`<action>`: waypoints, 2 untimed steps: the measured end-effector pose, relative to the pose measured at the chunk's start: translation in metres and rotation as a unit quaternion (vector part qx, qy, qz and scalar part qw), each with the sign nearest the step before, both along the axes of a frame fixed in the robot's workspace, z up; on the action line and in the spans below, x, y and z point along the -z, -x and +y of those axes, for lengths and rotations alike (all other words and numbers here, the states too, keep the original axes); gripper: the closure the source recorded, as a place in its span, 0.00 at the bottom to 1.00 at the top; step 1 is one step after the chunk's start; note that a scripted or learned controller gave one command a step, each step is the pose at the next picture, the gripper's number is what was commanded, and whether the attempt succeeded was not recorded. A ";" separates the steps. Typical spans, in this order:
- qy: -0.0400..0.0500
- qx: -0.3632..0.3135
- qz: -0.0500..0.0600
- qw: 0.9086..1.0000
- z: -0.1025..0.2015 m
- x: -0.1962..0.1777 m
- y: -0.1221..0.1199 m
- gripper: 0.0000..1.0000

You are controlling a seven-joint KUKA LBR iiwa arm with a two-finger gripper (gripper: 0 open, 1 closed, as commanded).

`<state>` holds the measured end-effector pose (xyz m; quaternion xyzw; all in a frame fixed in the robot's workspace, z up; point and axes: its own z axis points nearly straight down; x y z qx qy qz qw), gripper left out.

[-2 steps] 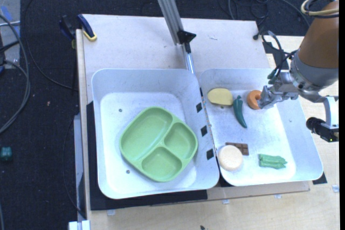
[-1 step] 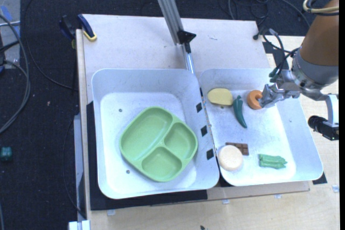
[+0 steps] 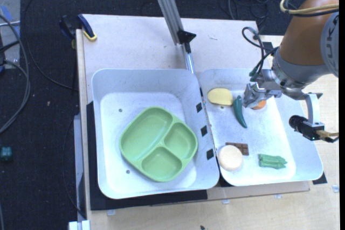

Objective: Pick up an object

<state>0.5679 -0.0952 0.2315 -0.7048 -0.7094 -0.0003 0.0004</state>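
In the right bin [image 3: 302,167] lie a yellow lemon-like piece [image 3: 219,96], a dark green pepper [image 3: 239,113], a cream round bun on a brown slab [image 3: 231,158], a small green toy [image 3: 272,161] and an orange object [image 3: 259,104]. My gripper [image 3: 253,97] hangs low at the bin's far side, directly over the orange object and next to the pepper's top end. The orange object is partly hidden under the gripper body.
The left bin [image 3: 108,116] holds a light green divided plate [image 3: 158,143]. A metal pole [image 3: 167,0] slants down to the divider between the bins. Cables lie on the dark floor behind the bench.
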 end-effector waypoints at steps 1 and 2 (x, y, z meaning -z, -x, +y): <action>0.000 0.000 0.000 1.000 0.053 0.011 -0.013 1.00; 0.001 0.000 -0.001 1.000 0.106 0.018 -0.028 1.00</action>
